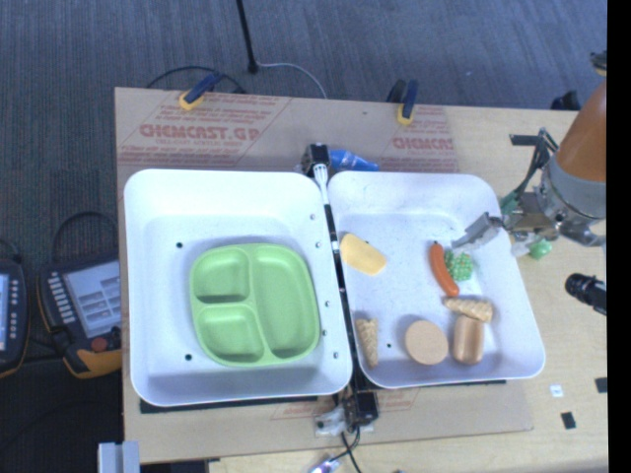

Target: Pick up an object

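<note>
Though arm (582,156) is cut off at right | claw (477,231) state unclear | hovers beside carrot (443,268), broccoli (459,263)

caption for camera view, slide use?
Tool above right bin of toy food; green divided plate in left bin.

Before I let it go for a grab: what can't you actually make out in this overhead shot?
- Gripper: too small and blurred to tell open from shut, or whether it touches anything.
- Green toy beside the carrot: too blurry to identify.
- Arm: cut off by the right edge.
- Blue object behind the bins: partly hidden by the clamp.
</note>
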You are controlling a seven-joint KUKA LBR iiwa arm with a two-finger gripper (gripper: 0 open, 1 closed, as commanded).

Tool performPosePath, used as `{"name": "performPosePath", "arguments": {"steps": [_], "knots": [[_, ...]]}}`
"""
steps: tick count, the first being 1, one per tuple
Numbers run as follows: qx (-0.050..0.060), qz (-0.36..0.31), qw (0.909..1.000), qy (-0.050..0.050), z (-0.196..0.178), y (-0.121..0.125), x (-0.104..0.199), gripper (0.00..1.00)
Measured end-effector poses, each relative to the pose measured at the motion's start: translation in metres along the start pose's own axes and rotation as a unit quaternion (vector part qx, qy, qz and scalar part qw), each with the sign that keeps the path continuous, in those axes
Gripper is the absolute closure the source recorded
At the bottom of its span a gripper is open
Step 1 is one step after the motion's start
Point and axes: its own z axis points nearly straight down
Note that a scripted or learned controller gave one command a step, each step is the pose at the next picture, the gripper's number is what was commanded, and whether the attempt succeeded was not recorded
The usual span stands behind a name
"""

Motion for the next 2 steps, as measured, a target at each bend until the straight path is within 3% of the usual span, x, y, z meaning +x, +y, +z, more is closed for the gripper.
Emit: {"name": "performPosePath", "arguments": {"steps": [1, 2], "knots": [[-0.012, -0.069, 0.9975, -0.005, 0.114, 0.047, 0.014, 0.0], [-0.022, -0.127, 0.9916, -0.013, 0.12, 0.021, 0.017, 0.0]]}}
